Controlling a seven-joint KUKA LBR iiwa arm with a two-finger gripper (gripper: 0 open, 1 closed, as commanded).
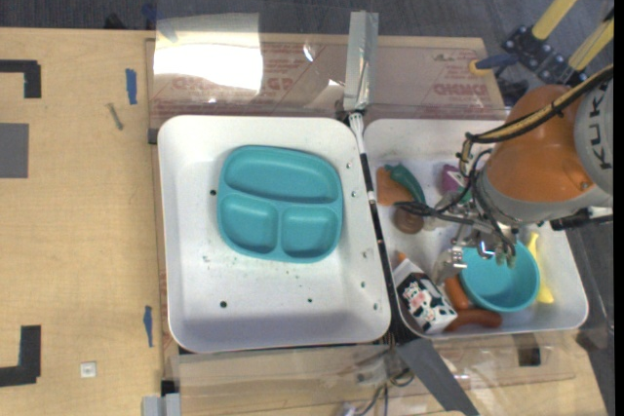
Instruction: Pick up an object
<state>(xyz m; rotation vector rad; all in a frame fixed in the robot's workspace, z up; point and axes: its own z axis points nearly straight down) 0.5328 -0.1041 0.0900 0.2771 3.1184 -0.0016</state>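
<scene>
Crowded right bin (570,307), pincer (475,246) at teal bowl (507,280) rim, grip state unclear.

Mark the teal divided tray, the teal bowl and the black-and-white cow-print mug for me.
teal divided tray (280,202), camera view, middle where the compartments meet.
teal bowl (502,280), camera view, inner floor.
black-and-white cow-print mug (426,303), camera view, its spotted side.

A grey KUKA arm (595,136) wears an orange band (531,146), black cables looping past its metal gripper (480,244).
</scene>
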